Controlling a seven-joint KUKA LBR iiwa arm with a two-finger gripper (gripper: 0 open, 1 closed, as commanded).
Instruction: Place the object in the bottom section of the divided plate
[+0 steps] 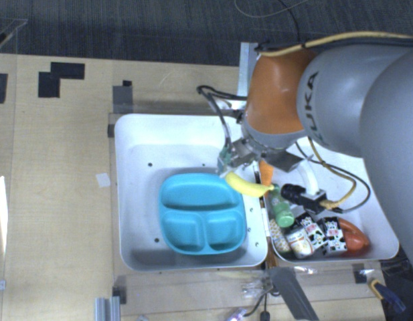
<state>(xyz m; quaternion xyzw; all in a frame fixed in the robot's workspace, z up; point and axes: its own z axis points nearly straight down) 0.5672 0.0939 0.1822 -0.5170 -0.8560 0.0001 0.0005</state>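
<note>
Near the frame's centre, the gripper (234,160) grasps a yellow banana (248,185) at its upper-left end, holding it above the right rim of the blue divided plate (201,212) (which lies in the left bin (136,159)). Assorted items crowd the right bin (380,236).

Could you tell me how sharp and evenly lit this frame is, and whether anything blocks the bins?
In the camera view the light is soft and even; the blue divided plate reads clearly, casting faint shadow on the left bin. The banana is slightly soft-edged. The grey arm looms large and covers much of the right bin.
</note>
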